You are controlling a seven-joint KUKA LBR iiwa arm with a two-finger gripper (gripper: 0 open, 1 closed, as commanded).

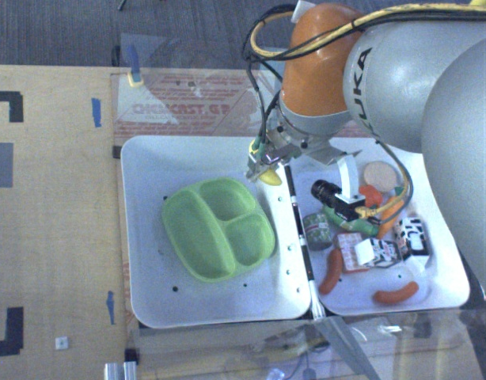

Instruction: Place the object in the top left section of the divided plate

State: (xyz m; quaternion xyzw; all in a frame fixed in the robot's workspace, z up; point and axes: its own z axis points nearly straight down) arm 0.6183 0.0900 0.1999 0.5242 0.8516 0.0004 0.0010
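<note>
Now gripper (264, 163) clenched on yellow object (270, 176), hovering just beyond green divided plate (218, 229).

Single arm enters from the right edge of the frame, its broad grey links filling the upper right corner. Orange band sits above the wrist, rounded, catching light on top. Yellow and black cables loop over the band and run back along the grey link. Below the band the grey wrist narrows and points down and slightly left. End effector (265, 165) hangs at the wrist's lower end, small and dark with metal parts. A small yellow thing shows at its tip; finger spacing too small to make out.
</note>
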